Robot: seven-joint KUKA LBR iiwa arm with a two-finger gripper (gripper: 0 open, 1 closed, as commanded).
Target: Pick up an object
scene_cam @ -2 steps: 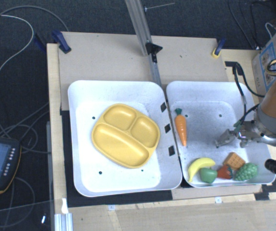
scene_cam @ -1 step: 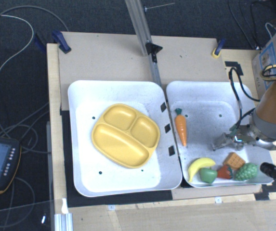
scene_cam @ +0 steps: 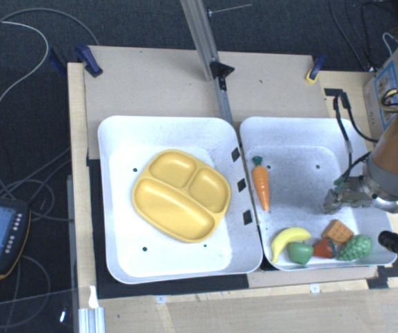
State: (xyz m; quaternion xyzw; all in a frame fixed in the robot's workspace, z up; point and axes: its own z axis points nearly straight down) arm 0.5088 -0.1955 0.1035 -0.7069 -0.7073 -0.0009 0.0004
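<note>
Lower edge of right bin [scene_cam: 310,134]: 1 banana [scene_cam: 287,239], 1 green apple [scene_cam: 299,253], 1 red piece [scene_cam: 322,249], 1 cracker [scene_cam: 337,230], 1 broccoli [scene_cam: 355,247]. 1 carrot [scene_cam: 260,184] near left wall. Hand [scene_cam: 340,198] low over bin floor, holding nothing, finger spread unclear. Left bin [scene_cam: 115,137]: 1 yellow plate [scene_cam: 181,195].

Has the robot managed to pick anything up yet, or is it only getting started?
Nothing looks picked up yet. The carrot, banana, green apple and the other toy foods lie in the right bin, and the yellow plate sits in the left bin. The gripper is low over the right bin's floor, near the foods. Grasping and lifting remain.
</note>
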